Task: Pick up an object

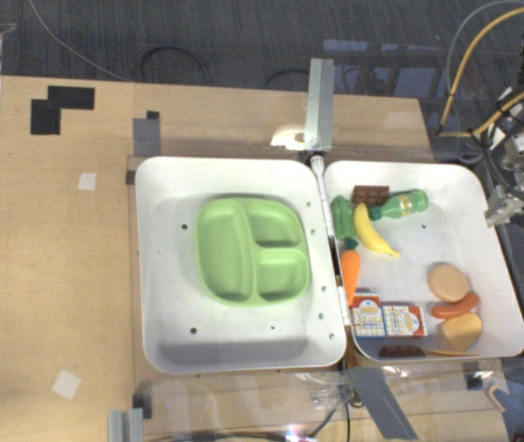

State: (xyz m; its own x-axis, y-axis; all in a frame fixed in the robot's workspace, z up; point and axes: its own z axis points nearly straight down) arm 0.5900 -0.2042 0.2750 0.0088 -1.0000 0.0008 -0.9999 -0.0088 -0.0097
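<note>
The right bin (483, 238) holds several toy foods. A yellow banana (372, 230) lies beside a green bottle (400, 204) and a brown block (369, 194). A green vegetable (343, 221) and an orange carrot (350, 274) lie along the bin's left wall. A red and white box (387, 319) sits at the front, with a dark bar (400, 350) below it. A tan bun (448, 282), a red sausage (455, 306) and a yellow-orange piece (461, 331) lie at the front right. My gripper (508, 206) hangs at the bin's right rim, apart from all of them.
The left bin (165, 247) holds a green divided plate (252, 250). A metal post (320, 99) stands behind the seam between the bins. Yellow and black cables (483, 44) loop above the arm at the top right.
</note>
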